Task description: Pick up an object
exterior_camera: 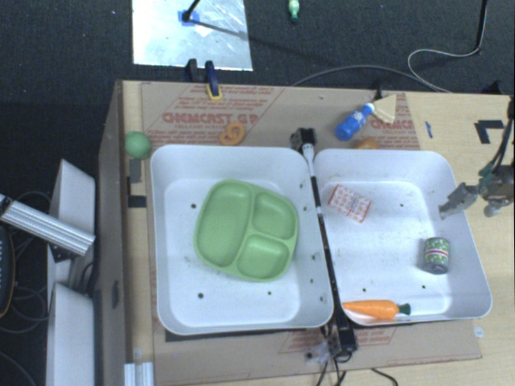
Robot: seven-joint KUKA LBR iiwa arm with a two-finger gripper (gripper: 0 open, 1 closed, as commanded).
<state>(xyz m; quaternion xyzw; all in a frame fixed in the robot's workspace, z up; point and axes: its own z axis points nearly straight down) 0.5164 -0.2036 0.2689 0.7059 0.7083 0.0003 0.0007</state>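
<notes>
The right white bin [402, 171] holds a red-and-white patterned packet [350, 203] near its back left, a small can [436, 255] with a green label near its right wall, and an orange carrot [372, 308] with a green top on its front rim. My gripper [473, 203] hangs over the bin's right rim, above and right of the can, apart from it. Its fingers [455, 199] are spread open with nothing between them.
The left white bin [177, 215] bears a green divided plate [246, 230]. Behind the bins on the cardboard lie a blue bottle [354, 123], an orange ring-shaped toy [232, 133] and a green ball [138, 144]. A cable runs along the back.
</notes>
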